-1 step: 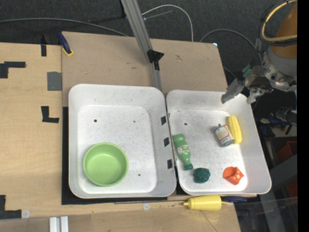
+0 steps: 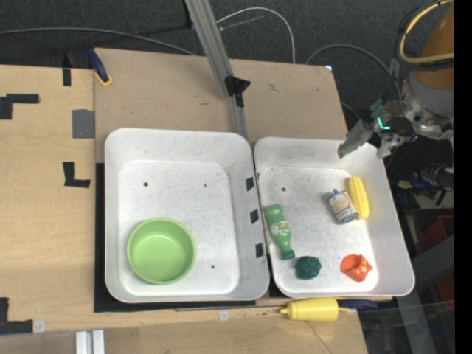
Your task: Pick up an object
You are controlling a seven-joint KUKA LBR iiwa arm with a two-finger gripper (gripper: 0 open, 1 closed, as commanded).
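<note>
Yellow bottle [image 2: 313,310] nearest you on counter [image 2: 169,87]. Right bin [image 2: 391,220] holds red block [image 2: 355,267], dark green lump [image 2: 307,267], green bottle [image 2: 279,231], can [image 2: 341,206], corn [image 2: 358,196]. Hand [image 2: 366,140] above far rim, fingers spread, holding nothing. Your pick not yet begun.

Lime-green bowl [image 2: 161,251], green bottle [image 2: 279,231], yellow corn [image 2: 358,196], red block [image 2: 356,267] — white speckled bins [image 2: 184,150], dark-green lump [image 2: 308,267]
</note>
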